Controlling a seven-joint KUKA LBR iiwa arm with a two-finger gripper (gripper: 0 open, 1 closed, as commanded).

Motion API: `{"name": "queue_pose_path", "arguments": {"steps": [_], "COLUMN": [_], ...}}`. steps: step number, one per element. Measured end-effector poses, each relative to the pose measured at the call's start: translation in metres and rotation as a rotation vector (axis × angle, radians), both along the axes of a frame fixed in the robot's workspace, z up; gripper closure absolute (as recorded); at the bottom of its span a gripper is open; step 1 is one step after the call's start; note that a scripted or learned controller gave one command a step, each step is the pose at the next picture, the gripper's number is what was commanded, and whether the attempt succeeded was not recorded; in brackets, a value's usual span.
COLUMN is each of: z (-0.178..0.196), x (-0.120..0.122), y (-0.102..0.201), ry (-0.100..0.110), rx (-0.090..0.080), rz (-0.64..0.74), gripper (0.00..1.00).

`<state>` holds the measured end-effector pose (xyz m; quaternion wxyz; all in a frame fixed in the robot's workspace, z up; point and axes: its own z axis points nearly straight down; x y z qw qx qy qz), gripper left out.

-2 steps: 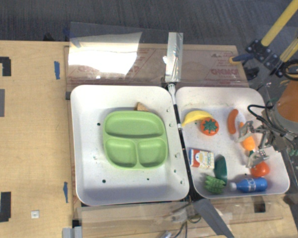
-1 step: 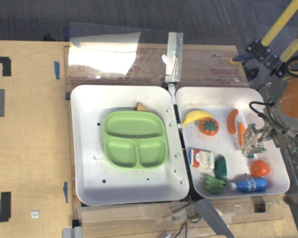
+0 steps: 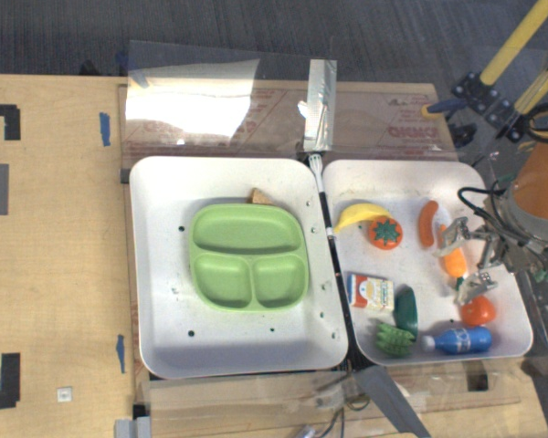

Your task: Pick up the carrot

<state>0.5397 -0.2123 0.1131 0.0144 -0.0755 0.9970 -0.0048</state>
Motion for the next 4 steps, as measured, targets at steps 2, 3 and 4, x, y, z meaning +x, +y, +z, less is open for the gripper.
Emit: {"name": "queue_pose_path", "arguments": {"steps": [2, 3, 4], "z": [-0.010, 0.048, 0.081], "x": [-0.006, -0.014, 0.018], "y": [0.022, 0.073, 0.117], "ry": [0.005, 0.017, 0.021], "rx": [0.002, 0.008, 0.004], "rz": [-0.024, -0.025, 0.260], "gripper": [1.00, 1.00, 1.00]}}
